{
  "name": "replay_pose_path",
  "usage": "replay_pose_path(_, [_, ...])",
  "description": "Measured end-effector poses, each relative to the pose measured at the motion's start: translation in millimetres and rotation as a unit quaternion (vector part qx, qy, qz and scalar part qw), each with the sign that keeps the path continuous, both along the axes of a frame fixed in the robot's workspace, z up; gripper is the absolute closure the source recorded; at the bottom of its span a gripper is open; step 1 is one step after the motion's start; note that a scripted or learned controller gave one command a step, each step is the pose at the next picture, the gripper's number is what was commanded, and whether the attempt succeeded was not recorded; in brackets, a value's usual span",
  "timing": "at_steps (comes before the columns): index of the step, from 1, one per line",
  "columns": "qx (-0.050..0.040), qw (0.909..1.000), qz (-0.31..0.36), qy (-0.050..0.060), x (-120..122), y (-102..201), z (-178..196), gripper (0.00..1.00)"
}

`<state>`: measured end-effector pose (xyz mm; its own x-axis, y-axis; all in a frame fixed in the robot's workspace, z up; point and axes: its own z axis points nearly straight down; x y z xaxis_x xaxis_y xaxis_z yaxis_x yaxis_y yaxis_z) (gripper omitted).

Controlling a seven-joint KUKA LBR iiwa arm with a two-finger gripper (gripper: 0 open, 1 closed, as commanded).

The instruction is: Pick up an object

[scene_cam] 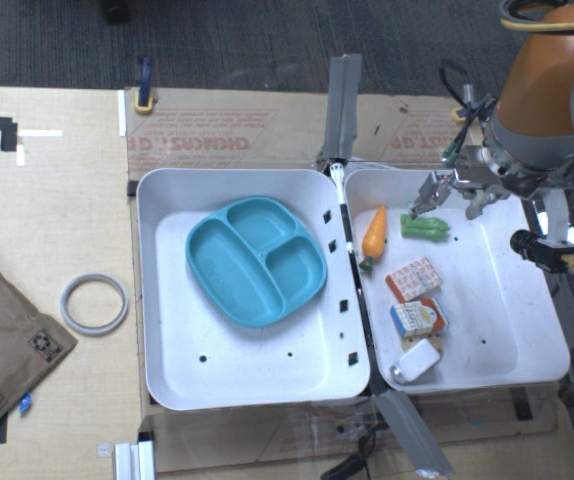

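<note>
The arm reaches in over the right bin's point(527, 363) far right corner, gripper point(454, 196) tilted down, jaws apart and empty, just above the green object point(425, 228) near the far edge.

You see a blue divided plate point(257, 260) in a white bin point(167, 368), an orange carrot point(374, 232), a green pepper point(425, 228), and red-and-white printed packets point(413, 280).

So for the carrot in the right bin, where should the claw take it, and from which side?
Judging by its pose, grip the carrot across its thick orange middle, coming straight down. It lies flat, running lengthwise along the divider wall with its green end nearest the camera, so the fingers would likely close best across its narrow width, one on the divider side. The green pepper lies apart.
</note>
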<state>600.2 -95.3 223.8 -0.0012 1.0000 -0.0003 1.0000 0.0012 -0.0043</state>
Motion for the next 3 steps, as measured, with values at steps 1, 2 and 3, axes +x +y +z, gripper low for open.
replay_pose_path(1, [-0.0002, 0.9992, 0.041, -0.003, -8.7, -16.1, -131.6, 0.0])
replay_pose_path(2, [0.0006, 0.9998, -0.017, 0.0, -53.2, -18.3, -133.0, 0.0])
replay_pose_path(3, [0.0003, 0.9998, -0.019, 0.0, -53.2, -19.3, -124.5, 1.0])
